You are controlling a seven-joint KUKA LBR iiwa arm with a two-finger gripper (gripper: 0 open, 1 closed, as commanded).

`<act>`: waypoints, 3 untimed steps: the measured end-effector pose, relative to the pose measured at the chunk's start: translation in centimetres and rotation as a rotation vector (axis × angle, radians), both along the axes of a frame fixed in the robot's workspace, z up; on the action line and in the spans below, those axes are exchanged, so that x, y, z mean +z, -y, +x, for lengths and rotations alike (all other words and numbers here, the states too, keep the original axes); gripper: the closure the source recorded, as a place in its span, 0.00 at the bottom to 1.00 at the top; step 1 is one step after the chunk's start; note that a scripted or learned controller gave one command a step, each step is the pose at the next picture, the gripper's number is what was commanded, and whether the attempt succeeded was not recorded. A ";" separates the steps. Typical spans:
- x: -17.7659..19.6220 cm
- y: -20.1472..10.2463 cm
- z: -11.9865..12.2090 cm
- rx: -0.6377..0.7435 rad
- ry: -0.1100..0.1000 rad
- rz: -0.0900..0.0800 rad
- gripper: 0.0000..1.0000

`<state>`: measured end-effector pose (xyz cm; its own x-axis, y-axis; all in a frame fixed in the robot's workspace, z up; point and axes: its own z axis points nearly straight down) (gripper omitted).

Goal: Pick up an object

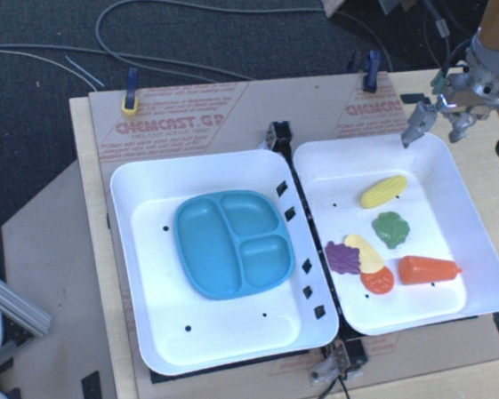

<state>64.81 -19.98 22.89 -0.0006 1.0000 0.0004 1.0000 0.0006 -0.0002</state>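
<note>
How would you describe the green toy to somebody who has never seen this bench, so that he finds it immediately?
Look at the right bin, the one holding the small toy foods. Near its middle, just below the yellow corn and above the orange carrot, lies the green toy. It is the only green piece there, and it has a lumpy shape like broccoli.

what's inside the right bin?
The right bin holds toy food: yellow corn, green broccoli, purple grapes, a yellow-and-red piece and an orange carrot. Nothing hides them; the gripper is above the far rim.
</note>
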 end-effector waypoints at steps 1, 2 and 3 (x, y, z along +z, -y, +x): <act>-4.2 -0.4 -0.1 0.001 -0.004 0.001 0.00; -10.4 -0.2 0.1 0.001 -0.004 0.001 0.00; -14.5 -0.3 0.1 0.002 -0.003 0.000 0.00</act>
<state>64.95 -19.73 8.38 -0.0023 1.0000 0.0009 1.0000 0.0023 -0.0030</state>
